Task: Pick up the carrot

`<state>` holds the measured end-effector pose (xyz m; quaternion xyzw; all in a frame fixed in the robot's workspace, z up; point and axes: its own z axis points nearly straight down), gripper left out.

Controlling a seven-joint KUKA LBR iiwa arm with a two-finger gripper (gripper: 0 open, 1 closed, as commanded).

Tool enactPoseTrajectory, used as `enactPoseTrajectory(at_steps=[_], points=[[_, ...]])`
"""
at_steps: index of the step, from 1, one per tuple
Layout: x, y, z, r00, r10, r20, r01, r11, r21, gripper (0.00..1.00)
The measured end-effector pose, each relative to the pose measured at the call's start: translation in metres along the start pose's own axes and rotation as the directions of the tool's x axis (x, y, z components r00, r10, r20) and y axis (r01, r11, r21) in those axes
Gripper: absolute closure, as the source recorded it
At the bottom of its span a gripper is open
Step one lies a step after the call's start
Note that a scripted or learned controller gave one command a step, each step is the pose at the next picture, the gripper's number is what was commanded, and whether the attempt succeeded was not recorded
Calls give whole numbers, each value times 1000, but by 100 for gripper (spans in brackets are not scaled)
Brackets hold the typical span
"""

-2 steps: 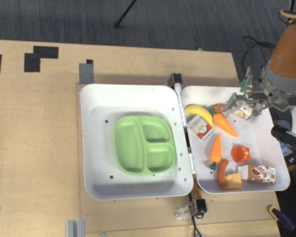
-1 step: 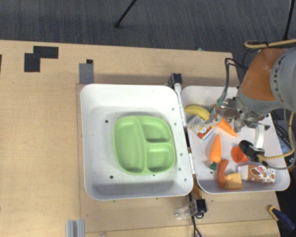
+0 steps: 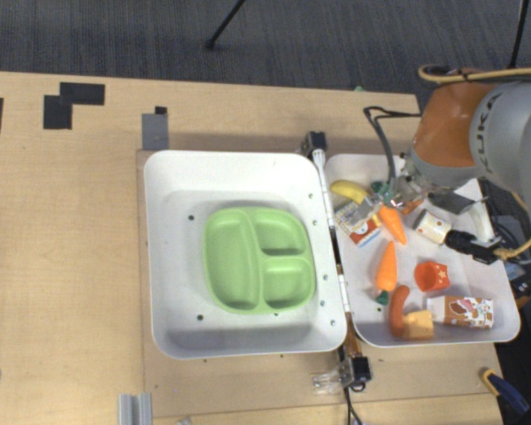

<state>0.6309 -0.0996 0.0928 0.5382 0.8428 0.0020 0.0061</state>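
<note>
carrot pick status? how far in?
Done: the arm has reached over the right bin, with the gripper low at the bin's upper left, by the banana. In hand: nothing visibly gripped. One carrot lies just below the gripper, another carrot lower down. Left: grasp and lift.

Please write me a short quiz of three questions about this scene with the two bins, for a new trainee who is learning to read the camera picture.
1. True or false: the green divided plate lies in the right bin.
2. Which thing lies at the far left corner of the right bin, near the divider between the bins?
A. the banana
B. a blue cup
C. a spoon
3. Fill in: the arm's gripper is above the far end of the ____ bin.

Key
1. False: it lies in the left bin.
2. A
3. right; a carrot lies just under it, and a second carrot lies nearer the camera.
</note>
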Motion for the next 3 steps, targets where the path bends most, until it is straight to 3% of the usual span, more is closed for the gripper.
enactPoseTrajectory(at_steps=[1, 2, 3], points=[[1, 4, -12, 1000, -1, 0, 1, 1000, -9, 100], [11, -20, -5, 991, -130, 17, 130, 991, -23, 100], [37, 62, -94, 980, -197, -5, 197, 980, 1, 100]])
